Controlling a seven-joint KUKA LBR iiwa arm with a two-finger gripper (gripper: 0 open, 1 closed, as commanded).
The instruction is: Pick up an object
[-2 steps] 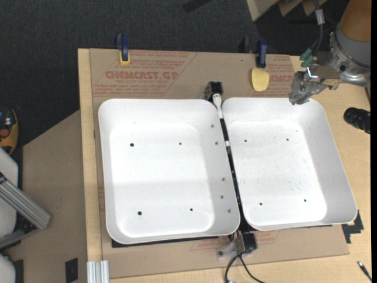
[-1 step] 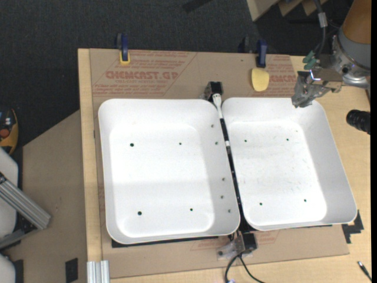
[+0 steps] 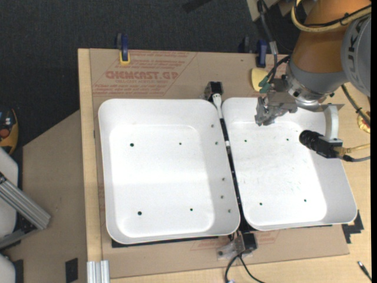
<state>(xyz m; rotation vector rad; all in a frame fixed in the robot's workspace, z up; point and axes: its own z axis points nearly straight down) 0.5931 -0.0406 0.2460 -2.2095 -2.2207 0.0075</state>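
Nearest the camera, a small black connector with a cable (image 3: 244, 246) sat at the front edge of the worktop (image 3: 88, 158), right at the seam where the two bins met. The worktop itself was brown board with red print across its far part.

The left bin (image 3: 112, 175) was plain white with four little dark dots on its floor. The right bin (image 3: 336, 199) looked the same, dots and some faint scuffing on its floor. I couldn't spot any object to pick up lying in either bin, so where the task's thing was, I honestly couldn't say. A black strip (image 3: 227, 152) ran between the two bins from front to back.

Further back, the gripper (image 3: 266, 115) hung over the far left corner of the right bin, close to the far rim. Whether the jaws were spread or pressed together I couldn't tell, too small and dark from this angle, and nothing showed between them. A black cylinder (image 3: 317, 143) stuck out just right of it. Above sat the orange band (image 3: 327, 22) of the arm. At the far edge two blue clamps (image 3: 122, 46) pinned the board.
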